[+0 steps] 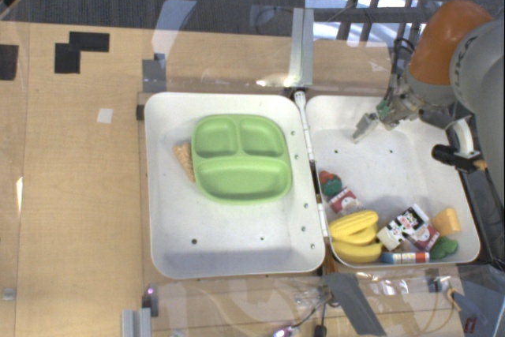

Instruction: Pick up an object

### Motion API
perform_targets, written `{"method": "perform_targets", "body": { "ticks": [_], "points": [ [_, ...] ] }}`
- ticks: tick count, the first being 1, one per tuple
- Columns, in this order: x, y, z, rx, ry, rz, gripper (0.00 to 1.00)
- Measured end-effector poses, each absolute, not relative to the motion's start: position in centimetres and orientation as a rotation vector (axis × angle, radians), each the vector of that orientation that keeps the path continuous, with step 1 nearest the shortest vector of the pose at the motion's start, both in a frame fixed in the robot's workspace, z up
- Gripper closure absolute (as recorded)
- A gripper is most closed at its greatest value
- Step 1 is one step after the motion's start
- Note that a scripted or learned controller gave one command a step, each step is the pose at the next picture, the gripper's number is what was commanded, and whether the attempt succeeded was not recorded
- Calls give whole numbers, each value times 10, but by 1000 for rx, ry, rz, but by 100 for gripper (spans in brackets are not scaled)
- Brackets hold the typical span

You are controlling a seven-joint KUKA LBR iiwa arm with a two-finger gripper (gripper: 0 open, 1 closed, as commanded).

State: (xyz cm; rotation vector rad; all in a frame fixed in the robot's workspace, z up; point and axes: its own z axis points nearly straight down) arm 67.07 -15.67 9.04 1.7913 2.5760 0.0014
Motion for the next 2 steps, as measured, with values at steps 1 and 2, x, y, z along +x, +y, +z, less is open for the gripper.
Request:
{"method": "perform_targets", "body": {
  "ticks": [1,2],
  "points": [
    [671,-159,140,1854,2526,7,0],
    [611,-202,92,1773,2585,5,0]
  ]
}}
